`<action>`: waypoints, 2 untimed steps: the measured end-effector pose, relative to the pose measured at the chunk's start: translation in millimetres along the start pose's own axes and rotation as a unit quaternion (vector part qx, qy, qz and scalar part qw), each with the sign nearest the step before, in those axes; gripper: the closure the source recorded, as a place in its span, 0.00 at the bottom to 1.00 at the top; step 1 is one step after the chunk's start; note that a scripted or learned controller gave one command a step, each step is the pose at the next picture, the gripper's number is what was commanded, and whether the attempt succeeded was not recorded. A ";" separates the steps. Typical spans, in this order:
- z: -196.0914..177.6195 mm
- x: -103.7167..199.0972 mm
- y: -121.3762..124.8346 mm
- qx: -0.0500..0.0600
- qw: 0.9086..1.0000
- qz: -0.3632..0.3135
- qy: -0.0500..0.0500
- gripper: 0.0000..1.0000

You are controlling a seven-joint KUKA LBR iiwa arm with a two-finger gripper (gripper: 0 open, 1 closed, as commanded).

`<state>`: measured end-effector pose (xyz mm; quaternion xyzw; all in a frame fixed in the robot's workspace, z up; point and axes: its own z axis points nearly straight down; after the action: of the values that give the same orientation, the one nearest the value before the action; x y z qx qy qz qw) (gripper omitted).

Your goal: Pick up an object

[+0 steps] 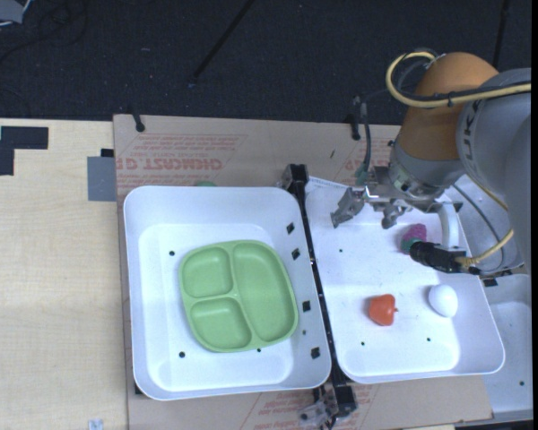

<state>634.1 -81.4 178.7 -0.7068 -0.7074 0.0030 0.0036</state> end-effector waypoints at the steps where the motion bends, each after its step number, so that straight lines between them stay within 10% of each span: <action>1: 56.3 -8.7 -3.8 -0.001 1.000 0.000 0.000 0.00; 2: 93.7 -7.1 -4.5 -0.001 1.000 0.000 0.000 0.00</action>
<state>628.7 -88.5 85.0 -0.7071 -0.7071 0.0021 0.0027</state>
